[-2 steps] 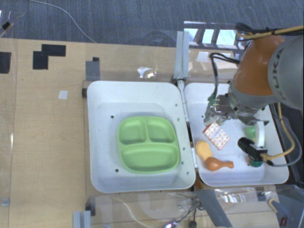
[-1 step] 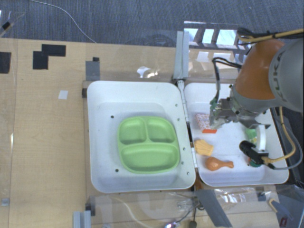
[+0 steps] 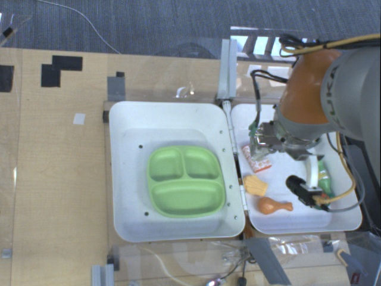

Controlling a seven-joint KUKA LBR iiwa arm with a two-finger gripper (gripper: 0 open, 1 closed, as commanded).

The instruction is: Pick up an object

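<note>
We see the gripper (image 3: 260, 143) above a packet (image 3: 257, 160), perhaps touching; its opening we cannot tell.

In the right bin (image 3: 342, 222) lie a yellow wedge (image 3: 255, 186), an orange drumstick (image 3: 274, 205) at its 5 o'clock, and a green-white bottle (image 3: 321, 177).

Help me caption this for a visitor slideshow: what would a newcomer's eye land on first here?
First comes the bright green divided plate lying in the middle of the left bin. Next is the big grey arm with its orange band reaching in from the right over the right bin. Below it lie small items, among them an orange drumstick-shaped toy and a yellow wedge.
</note>
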